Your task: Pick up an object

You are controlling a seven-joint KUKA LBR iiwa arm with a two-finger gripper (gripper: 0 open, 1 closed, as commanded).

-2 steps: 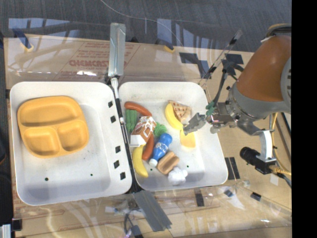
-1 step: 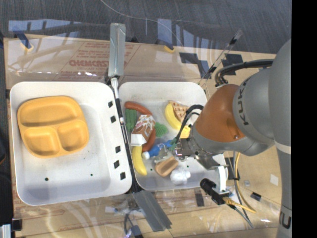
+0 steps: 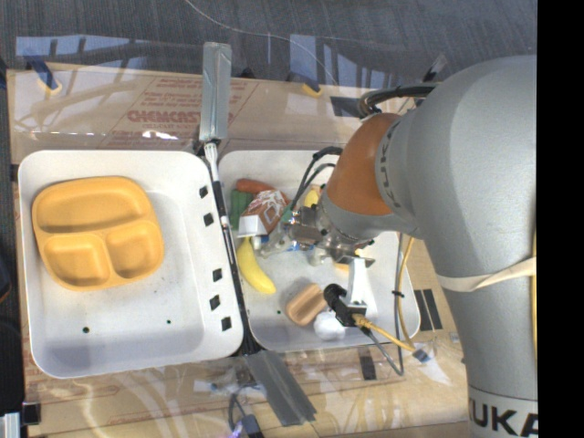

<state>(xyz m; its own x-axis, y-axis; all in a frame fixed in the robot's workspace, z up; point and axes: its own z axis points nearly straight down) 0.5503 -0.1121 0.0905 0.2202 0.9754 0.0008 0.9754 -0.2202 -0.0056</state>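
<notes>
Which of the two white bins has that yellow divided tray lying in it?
The left bin. The yellow tray with three compartments lies in its upper part; the right bin has a banana and small items under the arm instead.

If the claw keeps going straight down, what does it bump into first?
Probably the small pile just under the claw: a brown packet by the banana. Depth is hard to judge from above.

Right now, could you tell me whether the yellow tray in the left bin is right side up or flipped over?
Right side up: the yellow tray lies flat in the left bin with its three compartments facing up.
</notes>
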